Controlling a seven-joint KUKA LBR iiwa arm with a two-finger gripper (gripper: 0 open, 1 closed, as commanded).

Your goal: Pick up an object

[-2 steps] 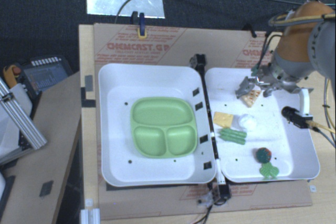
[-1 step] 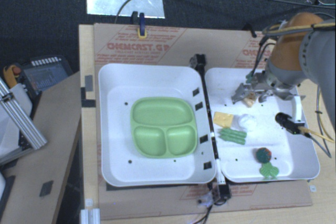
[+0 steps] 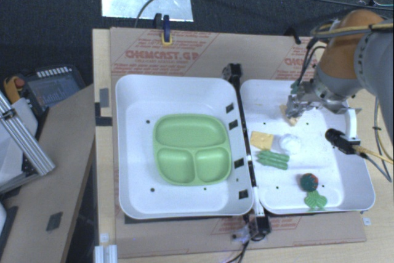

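My gripper (image 3: pixel 295 107) reaches down into the back of the right bin (image 3: pixel 363 185). Its tip is right over a small tan object (image 3: pixel 289 116) on the bin floor, which it partly hides. Further forward lie a yellow wedge (image 3: pixel 261 140), a whitish translucent object (image 3: pixel 289 144) and a green pea pod (image 3: pixel 273 161). A red strawberry (image 3: pixel 309 181) with a green leaf (image 3: pixel 315 200) beside it sits near the front of that bin.
A green divided plate (image 3: pixel 189 149) lies in the left bin (image 3: pixel 132 101). A black clip-studded divider (image 3: pixel 240 132) separates the bins. A black part with a cable (image 3: pixel 340 140) hangs over the right bin's right side.
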